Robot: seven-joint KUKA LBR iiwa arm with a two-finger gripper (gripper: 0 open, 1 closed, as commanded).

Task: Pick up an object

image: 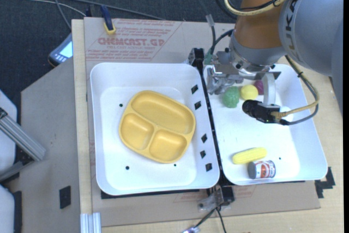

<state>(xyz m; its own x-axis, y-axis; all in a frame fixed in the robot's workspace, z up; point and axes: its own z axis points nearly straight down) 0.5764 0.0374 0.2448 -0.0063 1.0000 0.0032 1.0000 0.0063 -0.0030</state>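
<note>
The arm is down over the right bin now, the gripper hanging at the bin's far left corner, right above a green lumpy object. That looks like the target, with a small yellow ball touching it and something pink just behind. From here I can't tell how the jaws stand, since the wrist blocks them. Toward the near edge of that bin lie a yellow corn-like piece and a small can, well apart from the cluster. Left of the bin, the yellow divided plate sits alone in the other bin, likely as somewhere to drop things.
</note>
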